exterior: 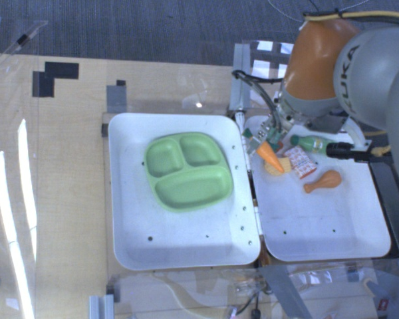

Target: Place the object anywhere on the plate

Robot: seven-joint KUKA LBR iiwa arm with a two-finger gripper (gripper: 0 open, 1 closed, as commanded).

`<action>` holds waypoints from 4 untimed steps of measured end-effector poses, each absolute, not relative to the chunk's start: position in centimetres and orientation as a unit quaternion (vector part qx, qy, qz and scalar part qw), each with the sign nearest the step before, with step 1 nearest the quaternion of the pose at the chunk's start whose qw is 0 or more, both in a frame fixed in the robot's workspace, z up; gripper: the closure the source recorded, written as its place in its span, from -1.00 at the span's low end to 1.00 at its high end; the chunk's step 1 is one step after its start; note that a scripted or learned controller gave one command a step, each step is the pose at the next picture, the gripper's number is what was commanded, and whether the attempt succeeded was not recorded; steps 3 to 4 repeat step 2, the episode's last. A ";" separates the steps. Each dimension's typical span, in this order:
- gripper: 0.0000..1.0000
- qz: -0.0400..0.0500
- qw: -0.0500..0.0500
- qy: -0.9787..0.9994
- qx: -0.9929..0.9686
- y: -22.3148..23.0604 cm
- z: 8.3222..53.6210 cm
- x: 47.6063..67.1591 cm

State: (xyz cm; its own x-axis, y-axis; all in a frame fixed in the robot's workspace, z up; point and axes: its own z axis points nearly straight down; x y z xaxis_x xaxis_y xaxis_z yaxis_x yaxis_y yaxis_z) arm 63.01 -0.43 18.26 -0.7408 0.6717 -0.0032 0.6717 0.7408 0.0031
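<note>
Pincer [271, 136] low over right bin [359, 241], fingers hidden, grip state cannot be told. Carrot [268, 155] just below it; green plate [187, 170] well left.

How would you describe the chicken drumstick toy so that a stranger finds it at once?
Look in the right bin, below the grey arm. The drumstick lies apart from the cluster at the bin's top left. It alone is plain tan, with a round end narrowing to a thin stem.

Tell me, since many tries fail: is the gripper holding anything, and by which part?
It cannot be told. The gripper is low over the carrot in the right bin, but its tips are hidden.
</note>
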 end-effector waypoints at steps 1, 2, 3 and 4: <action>1.00 0.001 0.001 0.966 0.259 6.9 18.7 60.9; -1.00 0.001 0.002 0.966 0.259 6.9 18.7 60.9; -1.00 0.001 0.002 0.966 0.259 6.9 18.7 60.9; -1.00 0.001 0.002 0.966 0.259 6.9 18.7 60.9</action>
